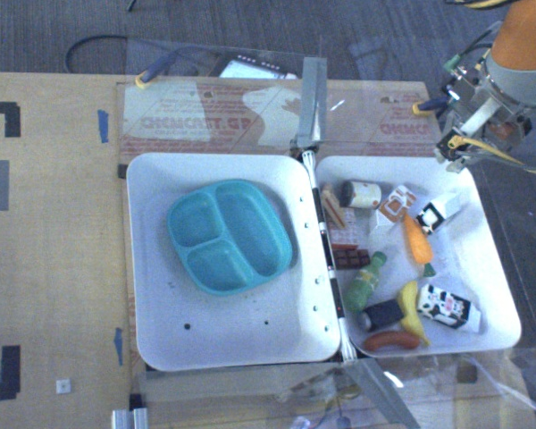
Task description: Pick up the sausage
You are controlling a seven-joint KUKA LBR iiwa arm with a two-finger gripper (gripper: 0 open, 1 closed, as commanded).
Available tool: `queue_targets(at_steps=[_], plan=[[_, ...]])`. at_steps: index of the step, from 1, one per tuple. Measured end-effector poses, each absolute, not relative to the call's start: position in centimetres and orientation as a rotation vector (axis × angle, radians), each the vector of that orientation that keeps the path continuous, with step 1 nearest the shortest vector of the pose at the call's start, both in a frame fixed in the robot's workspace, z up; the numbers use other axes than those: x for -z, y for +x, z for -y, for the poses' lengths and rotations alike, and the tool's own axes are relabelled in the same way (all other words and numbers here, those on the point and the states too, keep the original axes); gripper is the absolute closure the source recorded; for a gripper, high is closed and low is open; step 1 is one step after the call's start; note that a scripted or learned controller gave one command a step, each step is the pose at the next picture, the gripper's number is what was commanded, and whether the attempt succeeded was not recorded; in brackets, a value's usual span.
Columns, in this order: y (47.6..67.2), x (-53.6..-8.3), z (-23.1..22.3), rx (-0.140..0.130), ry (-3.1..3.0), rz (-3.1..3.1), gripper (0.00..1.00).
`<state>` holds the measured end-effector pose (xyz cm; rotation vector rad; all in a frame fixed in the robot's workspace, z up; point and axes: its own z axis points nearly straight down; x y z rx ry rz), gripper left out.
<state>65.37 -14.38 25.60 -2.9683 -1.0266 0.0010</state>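
Note:
The sausage is a short red-brown link lying flat at the near edge of the right bin, just below a yellow banana and a black block. My gripper hangs over the far right corner of that bin, under the grey wrist with its orange band. It is well away from the sausage, roughly the bin's full depth behind it. Nothing shows in the gripper.
The right bin also holds a green bottle, an orange carrot, a cow-print carton, a chocolate bar, a can and small boxes. A blue divided plate lies in the left bin.

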Motion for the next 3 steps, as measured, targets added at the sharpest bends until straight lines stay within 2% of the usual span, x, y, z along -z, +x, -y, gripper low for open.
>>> queue_targets(at_steps=[1, 2, 3], plan=[[63.3, -21.2, 15.2, -0.005, -3.051, 0.735, 1.00], [65.8, -22.5, 13.8, 0.000, -3.016, 0.883, 1.00], [63.8, -25.5, 5.7, -0.004, -2.991, 0.951, 1.00]])
